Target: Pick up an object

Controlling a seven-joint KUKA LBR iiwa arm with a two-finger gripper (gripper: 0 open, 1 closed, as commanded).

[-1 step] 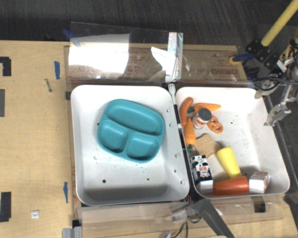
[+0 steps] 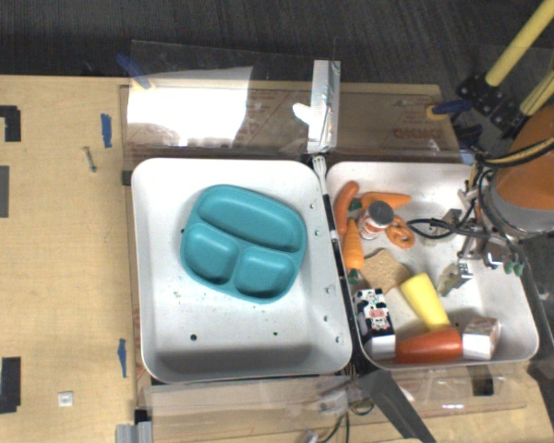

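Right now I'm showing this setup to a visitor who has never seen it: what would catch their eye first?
Probably the teal divided plate, lying alone in the left bin. Next, the right bin, a jumble of toy food: orange carrots along its left wall, a yellow block near the middle and a red piece along the front. The gripper hangs over that bin's right side.

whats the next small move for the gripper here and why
Probably a short drop toward the yellow block. The gripper hangs over the right bin just beside it with nothing seen between its fingers, and the block's top lies uncovered, with a red cylinder close below it.
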